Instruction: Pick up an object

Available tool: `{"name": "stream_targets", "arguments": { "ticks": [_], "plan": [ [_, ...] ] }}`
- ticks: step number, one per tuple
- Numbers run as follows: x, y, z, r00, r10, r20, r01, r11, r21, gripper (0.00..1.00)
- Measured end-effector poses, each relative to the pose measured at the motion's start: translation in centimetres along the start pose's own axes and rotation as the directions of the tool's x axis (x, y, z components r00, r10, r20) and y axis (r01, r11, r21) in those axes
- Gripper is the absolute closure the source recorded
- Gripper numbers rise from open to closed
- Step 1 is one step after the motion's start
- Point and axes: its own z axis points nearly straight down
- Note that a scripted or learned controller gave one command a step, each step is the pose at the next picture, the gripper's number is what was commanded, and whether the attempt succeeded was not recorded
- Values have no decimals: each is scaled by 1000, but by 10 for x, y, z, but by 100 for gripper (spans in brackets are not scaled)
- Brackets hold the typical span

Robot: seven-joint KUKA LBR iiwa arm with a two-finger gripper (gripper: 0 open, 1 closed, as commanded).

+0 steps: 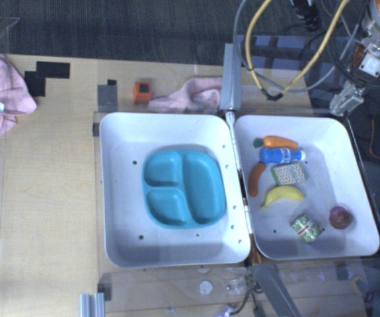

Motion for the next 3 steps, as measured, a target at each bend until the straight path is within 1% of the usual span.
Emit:
{"name": "stream_targets", "arguments": {
  "ticks": [2, 3],
  "plan": [
    [2, -6, -25, 1000, -4, -22, 4, 1000, 22, 100],
    [8, -24, -23, 827, 562, 2, -562, 827, -3, 100]
  ]
}}
